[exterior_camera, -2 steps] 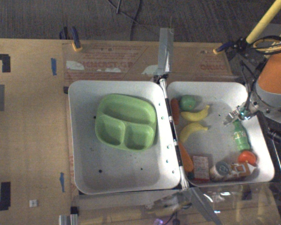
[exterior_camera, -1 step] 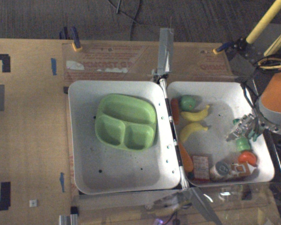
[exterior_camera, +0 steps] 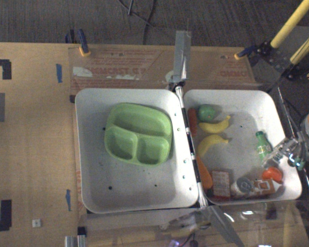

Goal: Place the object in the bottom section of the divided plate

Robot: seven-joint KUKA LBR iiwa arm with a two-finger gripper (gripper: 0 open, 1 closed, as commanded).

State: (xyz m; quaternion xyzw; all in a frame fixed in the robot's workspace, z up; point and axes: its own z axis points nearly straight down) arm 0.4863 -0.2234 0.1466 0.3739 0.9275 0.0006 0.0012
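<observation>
Pincer (exterior_camera: pixel 287 151) near right bin's (exterior_camera: pixel 247 98) right edge, grip unclear, pick step pending; next grab item, carry to green plate (exterior_camera: pixel 139 134).

Plate (exterior_camera: pixel 139 134) showing light green, both bins (exterior_camera: pixel 92 179) white. Two bananas (exterior_camera: pixel 215 126) showing yellow, bottle (exterior_camera: pixel 262 145) green, round fruit (exterior_camera: pixel 207 112) green, carrot (exterior_camera: pixel 204 175) orange. Worktop (exterior_camera: pixel 26 138) looking tan with blue tape bits (exterior_camera: pixel 58 72).

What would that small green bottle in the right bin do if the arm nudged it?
The green bottle lies on its side on the flat bin floor, so it would likely roll. It looks small and plastic, probably light and stiff. Its smooth round body might slip in a grasp.
</observation>
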